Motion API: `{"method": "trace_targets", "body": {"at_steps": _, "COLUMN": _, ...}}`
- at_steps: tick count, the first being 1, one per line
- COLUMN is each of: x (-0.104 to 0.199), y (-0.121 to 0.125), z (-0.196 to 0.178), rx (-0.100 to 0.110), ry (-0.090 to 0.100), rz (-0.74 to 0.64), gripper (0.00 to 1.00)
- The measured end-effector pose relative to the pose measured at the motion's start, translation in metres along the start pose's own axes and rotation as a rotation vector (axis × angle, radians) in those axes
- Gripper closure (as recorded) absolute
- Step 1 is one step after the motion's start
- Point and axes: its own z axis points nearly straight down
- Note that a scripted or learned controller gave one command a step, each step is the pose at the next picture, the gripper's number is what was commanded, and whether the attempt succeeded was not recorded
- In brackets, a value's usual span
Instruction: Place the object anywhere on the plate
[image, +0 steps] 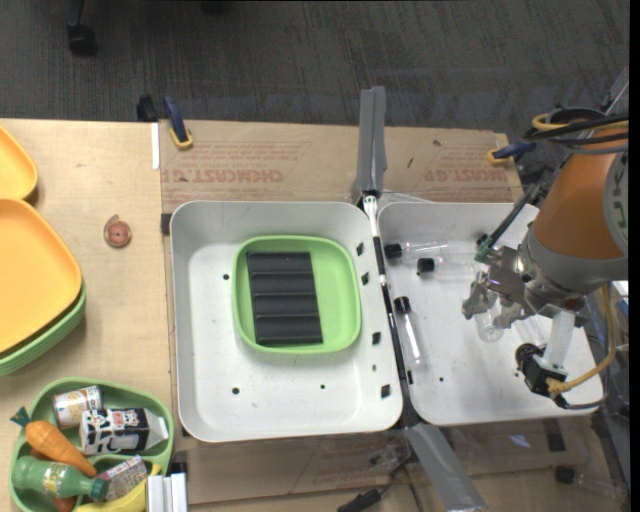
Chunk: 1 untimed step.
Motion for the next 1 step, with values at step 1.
{"method": "trace_targets", "body": {"at_steps": 1, "x": 0.0000, "y": 0.0000, "z": -0.0001, "rx": 0.000, "ry": 0.000, "rz": 0.000, "gripper": 0.00}}
